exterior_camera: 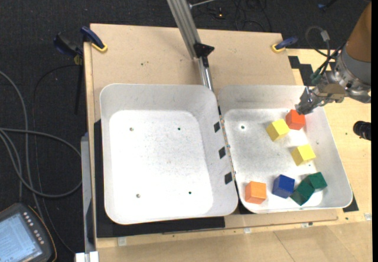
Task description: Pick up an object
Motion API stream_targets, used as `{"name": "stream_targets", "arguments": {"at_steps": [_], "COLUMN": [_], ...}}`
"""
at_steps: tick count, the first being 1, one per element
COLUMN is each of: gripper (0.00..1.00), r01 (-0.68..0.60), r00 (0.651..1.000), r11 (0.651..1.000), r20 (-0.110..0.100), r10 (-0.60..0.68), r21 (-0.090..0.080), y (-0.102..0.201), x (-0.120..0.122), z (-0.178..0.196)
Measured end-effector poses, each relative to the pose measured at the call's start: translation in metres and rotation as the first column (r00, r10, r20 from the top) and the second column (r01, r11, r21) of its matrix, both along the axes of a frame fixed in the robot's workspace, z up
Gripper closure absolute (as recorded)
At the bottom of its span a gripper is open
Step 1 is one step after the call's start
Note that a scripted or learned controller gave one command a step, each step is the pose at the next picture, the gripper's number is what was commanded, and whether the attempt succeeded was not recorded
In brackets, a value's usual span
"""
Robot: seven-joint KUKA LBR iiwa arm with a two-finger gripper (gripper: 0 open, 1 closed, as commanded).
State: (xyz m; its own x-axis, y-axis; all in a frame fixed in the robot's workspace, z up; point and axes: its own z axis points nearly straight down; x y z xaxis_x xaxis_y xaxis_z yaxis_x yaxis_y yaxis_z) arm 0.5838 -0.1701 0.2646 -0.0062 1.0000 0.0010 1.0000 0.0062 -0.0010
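Several small cubes lie in the right bin (pixel 251 157). A red-orange cube (pixel 296 120) sits near the bin's far right wall, with a yellow cube (pixel 277 130) just left of it. My gripper (pixel 308 104) hangs directly above and behind the red-orange cube, close to it or touching its top. A second yellow cube (pixel 303 154) lies further forward. Along the front edge sit an orange cube (pixel 256 192), a blue cube (pixel 283 186) and two green cubes (pixel 317 180) (pixel 302 193) touching each other.
The left bin (pixel 159 154) stands beside the right one, their rims meeting in the middle. A slanted metal pole (pixel 183 16) comes down from the top to the bins' far junction. Clamps (pixel 94 39) (pixel 284 44) grip the bench's far corners.
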Motion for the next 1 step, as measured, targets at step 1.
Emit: {"name": "stream_targets", "arguments": {"at_steps": [1], "gripper": [1.0], "r01": [-0.001], "r00": [1.0], "r11": [1.0], "r20": [0.001], "r10": [0.001], "r21": [0.001], "y": [0.0525], "x": [-0.0191], "z": [0.0037]}}
